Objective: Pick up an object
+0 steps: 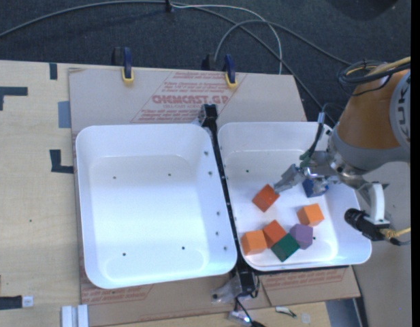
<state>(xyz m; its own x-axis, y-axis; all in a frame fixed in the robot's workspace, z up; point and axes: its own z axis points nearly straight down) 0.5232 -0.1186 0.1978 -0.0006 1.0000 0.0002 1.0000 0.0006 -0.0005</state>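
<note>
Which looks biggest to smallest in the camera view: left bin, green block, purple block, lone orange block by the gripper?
1. left bin
2. lone orange block
3. green block and purple block: look alike, and they overlap, so unranked.

We read red print on the cardboard sheet [186, 97] under the two bins, upside down from our side, with a large line that looks like "CHEMCAST GP"; the smaller red lines around it are too fine to make out. On the arm's orange band [373, 114] we see part of dark lettering, "KU".
</note>
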